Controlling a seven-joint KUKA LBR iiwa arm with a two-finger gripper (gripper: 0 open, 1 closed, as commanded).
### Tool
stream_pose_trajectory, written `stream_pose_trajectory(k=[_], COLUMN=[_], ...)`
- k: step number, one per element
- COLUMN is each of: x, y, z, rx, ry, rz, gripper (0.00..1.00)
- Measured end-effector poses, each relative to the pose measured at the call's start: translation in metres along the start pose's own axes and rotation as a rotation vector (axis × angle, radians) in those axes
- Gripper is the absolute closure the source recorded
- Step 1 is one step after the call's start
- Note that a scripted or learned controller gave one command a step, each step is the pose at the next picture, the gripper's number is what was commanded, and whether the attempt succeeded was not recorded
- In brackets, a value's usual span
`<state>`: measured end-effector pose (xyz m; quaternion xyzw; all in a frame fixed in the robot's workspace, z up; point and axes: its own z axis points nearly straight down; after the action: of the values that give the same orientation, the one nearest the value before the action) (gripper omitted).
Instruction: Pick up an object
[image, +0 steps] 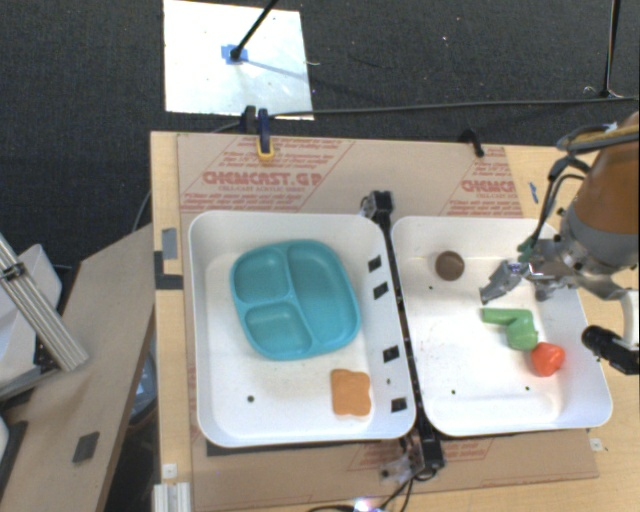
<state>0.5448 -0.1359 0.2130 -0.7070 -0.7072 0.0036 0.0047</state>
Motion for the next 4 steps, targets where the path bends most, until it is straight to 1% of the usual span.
stream_pose_trajectory(k=[1, 2, 3, 4], x=[0.0, 0.003, 0.003, 0.004], y=[0.003, 0.006, -0.003, -0.002], z=[-0.007, 0.054, 0.106, 0.129], rx=[-0.013, -0.011, -0.01, -0.012], ry=[-0.002, -0.001, -0.001, -0.001], rz=[-0.003, -0.001, -0.001, -0.001], gripper=[0.0, 0.0, 0.0, 0.0])
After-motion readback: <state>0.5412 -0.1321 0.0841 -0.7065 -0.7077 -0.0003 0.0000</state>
